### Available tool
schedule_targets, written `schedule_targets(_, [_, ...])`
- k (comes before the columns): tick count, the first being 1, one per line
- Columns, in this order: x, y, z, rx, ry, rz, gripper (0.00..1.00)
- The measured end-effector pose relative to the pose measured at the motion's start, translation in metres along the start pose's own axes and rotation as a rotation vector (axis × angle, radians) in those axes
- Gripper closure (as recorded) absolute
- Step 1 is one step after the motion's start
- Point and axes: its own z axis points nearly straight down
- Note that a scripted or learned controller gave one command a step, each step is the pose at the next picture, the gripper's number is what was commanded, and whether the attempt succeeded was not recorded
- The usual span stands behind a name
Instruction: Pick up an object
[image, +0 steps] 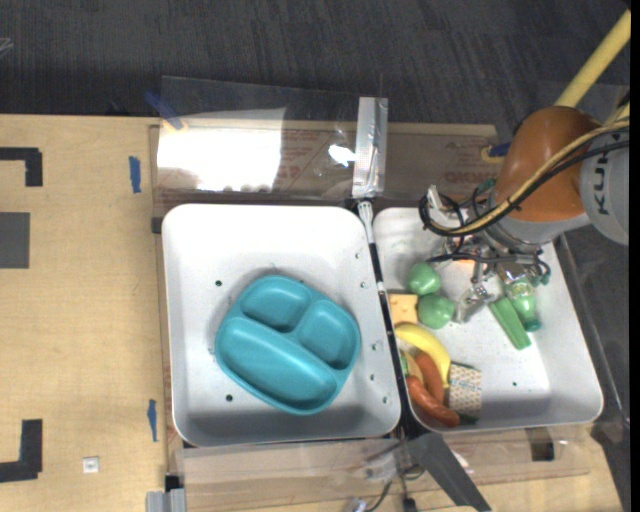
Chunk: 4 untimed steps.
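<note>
My gripper (487, 289) hangs low over the back half of the right bin (575, 385), under the orange-banded wrist (540, 165). Just right of it lies a long green vegetable (513, 321), very close to or touching the gripper. Two round green pieces (424, 277) (436, 312) sit to its left. Nearer the front left of that bin are a banana (424, 345), a red sausage (430, 395), a yellow cheese block (402, 307) and a speckled cracker-like piece (463, 388). I see nothing clearly held.
The left bin (190, 260) holds a teal divided plate (288, 341). A clear plastic sheet with a metal strip (369, 148) lies behind the bins. Cables (455, 218) loop from the wrist over the right bin's back edge.
</note>
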Motion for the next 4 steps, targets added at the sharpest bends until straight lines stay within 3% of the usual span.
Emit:
schedule_targets(1, [0.011,0.037,-0.001,0.0,-0.002,0.026,0.0])
schedule_targets(2, [0.04,0.051,-0.002,0.003,-0.005,-0.097,0.0])
schedule_targets(3, [0.088,0.064,-0.003,0.002,-0.006,-0.089,0.0])
schedule_targets(4, [0.083,0.065,-0.015,0.008,-0.019,-0.092,1.0])
